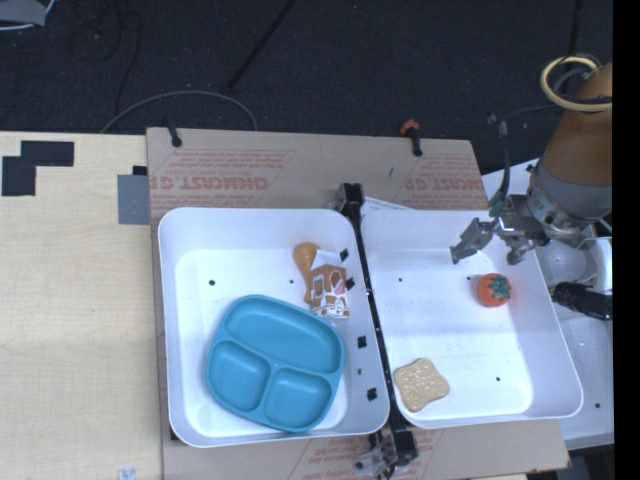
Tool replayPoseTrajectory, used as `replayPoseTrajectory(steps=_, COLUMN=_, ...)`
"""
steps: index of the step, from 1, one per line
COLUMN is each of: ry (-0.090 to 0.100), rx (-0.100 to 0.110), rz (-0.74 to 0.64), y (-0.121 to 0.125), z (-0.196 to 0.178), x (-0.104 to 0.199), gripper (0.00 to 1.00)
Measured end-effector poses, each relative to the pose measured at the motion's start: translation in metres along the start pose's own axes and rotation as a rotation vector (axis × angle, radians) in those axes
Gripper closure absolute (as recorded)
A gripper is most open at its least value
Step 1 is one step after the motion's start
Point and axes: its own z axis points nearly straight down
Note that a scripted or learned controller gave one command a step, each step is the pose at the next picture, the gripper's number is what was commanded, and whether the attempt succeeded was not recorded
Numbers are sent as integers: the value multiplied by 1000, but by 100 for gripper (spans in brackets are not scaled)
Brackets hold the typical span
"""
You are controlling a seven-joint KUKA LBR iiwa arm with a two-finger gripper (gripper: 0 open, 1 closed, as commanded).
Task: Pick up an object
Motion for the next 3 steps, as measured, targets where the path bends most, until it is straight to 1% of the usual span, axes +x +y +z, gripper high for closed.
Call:
replayPoseTrajectory(steps=1, ry=-2, rx=-13, rz=-2, y=3, z=-7, x=0, gripper=0)
replayPoseTrajectory(steps=2, ry=-1, rx=-7, rz=-1, y=0, z=36, x=0, gripper=0)
replayPoseTrajectory(steps=3, ry=0, rx=-7, rz=-3, y=7, z=83, x=4, gripper=0)
